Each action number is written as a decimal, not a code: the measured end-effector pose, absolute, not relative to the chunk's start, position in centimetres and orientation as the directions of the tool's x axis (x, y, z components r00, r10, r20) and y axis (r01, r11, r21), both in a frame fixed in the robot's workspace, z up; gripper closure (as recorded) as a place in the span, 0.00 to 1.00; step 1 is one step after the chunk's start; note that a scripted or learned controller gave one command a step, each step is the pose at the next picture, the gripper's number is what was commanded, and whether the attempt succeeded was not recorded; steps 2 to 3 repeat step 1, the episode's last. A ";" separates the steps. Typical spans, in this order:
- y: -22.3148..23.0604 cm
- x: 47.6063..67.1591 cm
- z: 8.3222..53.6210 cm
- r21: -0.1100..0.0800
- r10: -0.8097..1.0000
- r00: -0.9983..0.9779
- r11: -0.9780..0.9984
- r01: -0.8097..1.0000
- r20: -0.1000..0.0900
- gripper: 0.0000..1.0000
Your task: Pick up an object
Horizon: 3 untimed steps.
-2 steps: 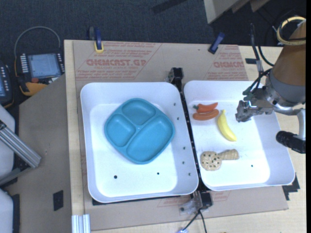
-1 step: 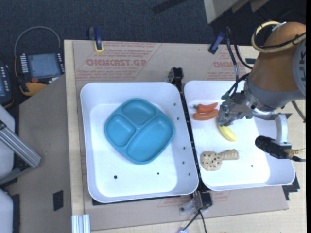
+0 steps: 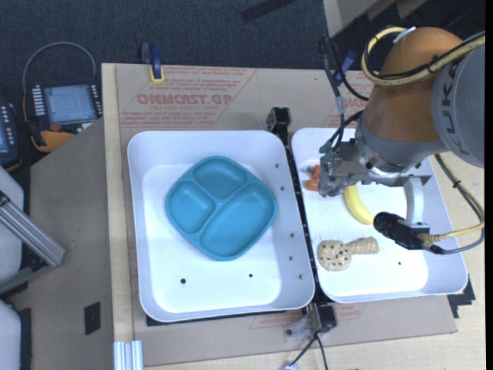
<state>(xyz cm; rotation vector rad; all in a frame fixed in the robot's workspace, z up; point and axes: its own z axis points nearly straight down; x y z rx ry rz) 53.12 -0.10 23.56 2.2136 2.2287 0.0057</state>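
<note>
A: Item one, gripper (image 3: 330, 182). Position?

B: Low in the right bin (image 3: 400, 280), near its left wall, hanging from the grey and orange arm (image 3: 408, 91). Whether its fingers are apart or together, I cannot tell; the wrist hides them.

A: Candidate objects?

B: Small orange piece (image 3: 312, 181) just left of the gripper, possibly touching. Banana (image 3: 357, 206) just below and to its right. Tan brush-like toy (image 3: 345, 252) nearer the front edge, well clear of both.

A: Step in hand?

B: By my judgement, the descent onto a pick; nothing is seen held. The next move calls for closing squarely on one item, then lifting straight to clear the bin wall.

A: Surroundings?

B: Left bin (image 3: 154, 206) holds a blue divided plate (image 3: 221, 206). Both bins sit on a board (image 3: 123, 114) over dark carpet (image 3: 77, 14).
</note>
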 end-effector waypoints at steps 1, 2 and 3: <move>5.4 54.0 24.1 0.002 1.000 -0.007 0.007 1.000 0.002 1.00; 5.4 54.0 24.1 0.002 1.000 -0.007 0.007 1.000 0.002 1.00; 5.4 54.0 24.1 0.002 1.000 -0.007 0.007 1.000 0.002 1.00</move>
